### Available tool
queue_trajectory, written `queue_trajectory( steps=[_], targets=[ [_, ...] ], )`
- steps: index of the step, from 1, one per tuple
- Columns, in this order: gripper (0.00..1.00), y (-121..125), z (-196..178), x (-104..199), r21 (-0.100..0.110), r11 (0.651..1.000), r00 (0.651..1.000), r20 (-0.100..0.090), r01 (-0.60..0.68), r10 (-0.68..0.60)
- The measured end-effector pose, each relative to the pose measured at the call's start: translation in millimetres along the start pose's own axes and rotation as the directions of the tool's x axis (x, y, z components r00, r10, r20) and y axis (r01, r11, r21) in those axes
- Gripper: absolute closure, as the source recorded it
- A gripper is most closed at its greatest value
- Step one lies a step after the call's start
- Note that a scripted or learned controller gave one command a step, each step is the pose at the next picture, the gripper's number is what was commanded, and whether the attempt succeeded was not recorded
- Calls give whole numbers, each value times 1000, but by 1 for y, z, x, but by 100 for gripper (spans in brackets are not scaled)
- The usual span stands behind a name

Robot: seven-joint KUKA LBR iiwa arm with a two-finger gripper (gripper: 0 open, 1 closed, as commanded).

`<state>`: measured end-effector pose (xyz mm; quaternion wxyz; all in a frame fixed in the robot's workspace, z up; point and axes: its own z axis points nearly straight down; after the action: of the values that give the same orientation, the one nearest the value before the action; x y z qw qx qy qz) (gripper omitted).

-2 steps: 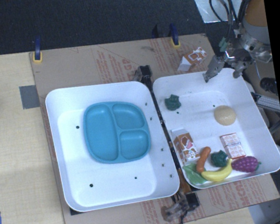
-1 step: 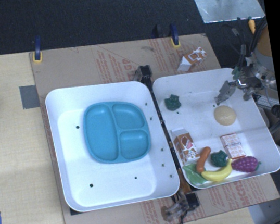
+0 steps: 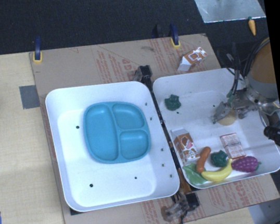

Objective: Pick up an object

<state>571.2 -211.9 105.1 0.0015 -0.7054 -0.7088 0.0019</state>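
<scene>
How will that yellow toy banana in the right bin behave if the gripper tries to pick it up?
The banana looks like smooth moulded plastic, so probably stiff, light and somewhat slippery. Its curve suggests it may pivot or slide when pushed. It lies against the purple grapes and a green leafy piece, which would likely shift too.

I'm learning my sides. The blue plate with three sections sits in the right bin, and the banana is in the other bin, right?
Not quite. The camera view shows the blue plate in the left bin. The banana is in the other bin, the right bin.
</scene>
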Motion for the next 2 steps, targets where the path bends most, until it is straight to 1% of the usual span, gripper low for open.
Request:
queue_trajectory(
  steps=[1, 2],
  targets=[
    [0, 42, 13, 3, -3, 1000, 1000, 0, 0, 0],
    [0, 6, 13, 0, -1, 1000, 1000, 0, 0, 0]
  ],
)
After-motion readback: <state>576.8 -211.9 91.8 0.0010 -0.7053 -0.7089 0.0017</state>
